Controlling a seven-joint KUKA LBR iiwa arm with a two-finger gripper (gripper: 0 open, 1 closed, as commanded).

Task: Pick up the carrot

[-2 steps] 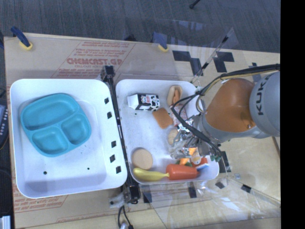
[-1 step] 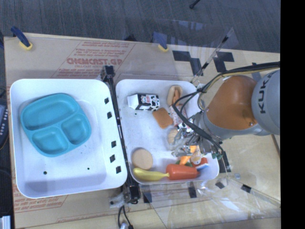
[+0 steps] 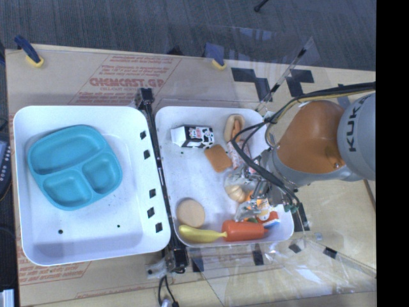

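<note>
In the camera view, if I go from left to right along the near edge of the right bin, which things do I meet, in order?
Round cookie → banana → carrot → gripper, low over the carrot's right end.

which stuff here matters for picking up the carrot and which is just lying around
Belongs to the job:
carrot, at the right bin's near edge
gripper, just above the carrot
right bin

Just lying about:
banana, touching the carrot's end
milk carton
round cookie
hot dog
bread piece
blue divided plate in the left bin
</note>
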